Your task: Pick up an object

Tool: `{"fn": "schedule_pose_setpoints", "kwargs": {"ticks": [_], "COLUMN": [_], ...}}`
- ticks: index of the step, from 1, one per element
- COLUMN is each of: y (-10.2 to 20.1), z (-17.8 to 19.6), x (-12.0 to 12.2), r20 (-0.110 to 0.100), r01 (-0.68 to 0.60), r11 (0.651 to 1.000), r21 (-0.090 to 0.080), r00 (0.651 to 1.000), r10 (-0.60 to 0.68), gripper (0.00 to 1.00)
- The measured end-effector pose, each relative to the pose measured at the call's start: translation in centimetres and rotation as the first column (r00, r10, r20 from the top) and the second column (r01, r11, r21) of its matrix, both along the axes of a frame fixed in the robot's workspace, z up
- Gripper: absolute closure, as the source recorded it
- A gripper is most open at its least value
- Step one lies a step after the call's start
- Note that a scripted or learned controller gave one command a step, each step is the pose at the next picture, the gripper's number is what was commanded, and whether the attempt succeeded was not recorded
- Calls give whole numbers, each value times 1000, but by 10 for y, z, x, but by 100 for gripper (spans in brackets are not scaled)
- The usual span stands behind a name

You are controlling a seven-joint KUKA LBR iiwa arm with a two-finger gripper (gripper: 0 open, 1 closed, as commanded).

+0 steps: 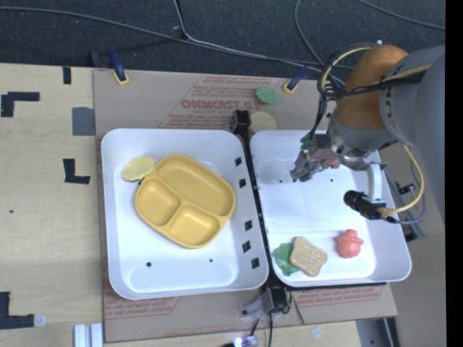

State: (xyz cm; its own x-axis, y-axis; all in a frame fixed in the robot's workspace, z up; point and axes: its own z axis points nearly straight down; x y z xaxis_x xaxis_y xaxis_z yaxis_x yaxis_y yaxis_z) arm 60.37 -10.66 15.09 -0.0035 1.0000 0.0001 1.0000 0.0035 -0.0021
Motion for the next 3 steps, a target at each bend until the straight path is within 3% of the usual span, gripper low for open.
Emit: {"fn": "schedule_pose_setpoints", "kwargs": {"ticks": [1,2,3], "y": [-3,-2,50], "z": [63,70,80], "x": [3,3,2], "r20": [8,3,2], "r01": [2,2,-3], "r11": [1000,1000,1000], "r21": [-1,0,2], "r00": [1000,1000,1000], "r10": [-2,-2,3], "gripper": [100,100,100]}}
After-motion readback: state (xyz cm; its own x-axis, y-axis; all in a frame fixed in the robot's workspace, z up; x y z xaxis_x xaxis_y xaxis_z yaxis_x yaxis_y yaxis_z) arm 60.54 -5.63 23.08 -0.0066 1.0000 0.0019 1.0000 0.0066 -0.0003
